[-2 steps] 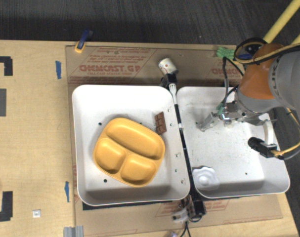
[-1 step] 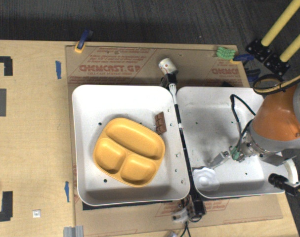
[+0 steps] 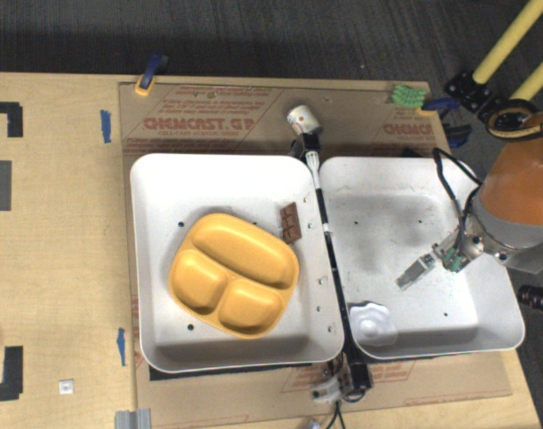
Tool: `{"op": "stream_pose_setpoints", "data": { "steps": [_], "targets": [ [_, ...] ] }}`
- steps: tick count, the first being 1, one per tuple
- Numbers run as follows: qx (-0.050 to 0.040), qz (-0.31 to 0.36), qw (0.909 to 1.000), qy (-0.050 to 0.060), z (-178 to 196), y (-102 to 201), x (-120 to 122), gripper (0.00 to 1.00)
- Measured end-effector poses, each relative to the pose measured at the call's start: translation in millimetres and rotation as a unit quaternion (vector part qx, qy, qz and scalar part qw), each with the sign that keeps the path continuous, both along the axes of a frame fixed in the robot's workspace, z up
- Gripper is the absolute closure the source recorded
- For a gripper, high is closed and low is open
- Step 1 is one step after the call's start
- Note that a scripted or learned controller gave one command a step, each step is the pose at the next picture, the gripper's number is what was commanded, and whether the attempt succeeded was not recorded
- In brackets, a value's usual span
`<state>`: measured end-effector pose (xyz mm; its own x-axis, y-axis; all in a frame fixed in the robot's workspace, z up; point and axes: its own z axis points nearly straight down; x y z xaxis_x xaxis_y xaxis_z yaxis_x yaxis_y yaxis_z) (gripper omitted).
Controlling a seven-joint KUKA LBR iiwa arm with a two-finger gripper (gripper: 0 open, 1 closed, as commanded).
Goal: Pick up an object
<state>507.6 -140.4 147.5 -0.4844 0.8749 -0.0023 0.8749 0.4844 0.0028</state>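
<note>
A yellow three-compartment tray (image 3: 234,274) lay upturned in the left bin (image 3: 164,186), a small brown block (image 3: 290,222) just beside its upper right edge.

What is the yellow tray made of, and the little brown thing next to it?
The yellow tray looks like smooth molded plastic: it has rounded compartments and a soft sheen. The brown thing looks matte and dark, maybe wood or plastic; it is too small to tell.

A robotics lab: a plywood tabletop (image 3: 56,239) marked with black and blue tape, two white bins (image 3: 155,239) clamped onto a cardboard sheet (image 3: 208,114) along its far edge, cabling, and dark carpet (image 3: 253,16) beyond the far edge.
</note>
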Motion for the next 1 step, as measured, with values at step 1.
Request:
{"op": "stream_pose_setpoints", "data": {
  "steps": [1],
  "targets": [
    [-0.0001, -0.006, 1.0, 0.0, 3.3, -38.2, 73.0, 0.0]
  ]
}}
